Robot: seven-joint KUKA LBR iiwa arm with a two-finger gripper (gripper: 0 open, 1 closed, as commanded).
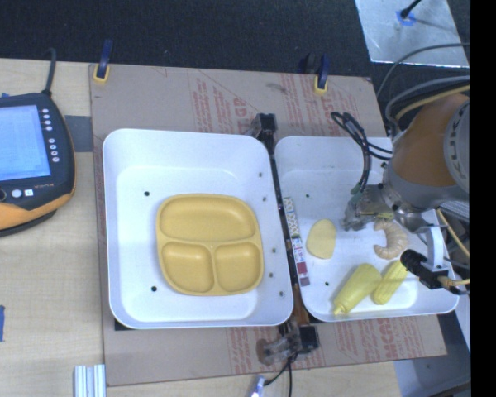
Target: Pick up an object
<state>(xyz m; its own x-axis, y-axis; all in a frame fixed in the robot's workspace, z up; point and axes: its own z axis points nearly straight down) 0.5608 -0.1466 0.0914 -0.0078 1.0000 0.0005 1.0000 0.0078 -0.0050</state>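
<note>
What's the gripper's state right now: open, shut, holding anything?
Gripper: low in the right bin, beside the tan curled piece; whether it is open, shut or holding anything cannot be told.

Two white bins sit side by side; the left bin (124, 222) holds a yellow divided plate (208, 243); the right bin (314, 160) holds a pale slice (321, 239), two yellow corn-like pieces (355, 288), a tan shrimp-like piece (391, 240); the gripper (365, 215) hangs over it.
</note>
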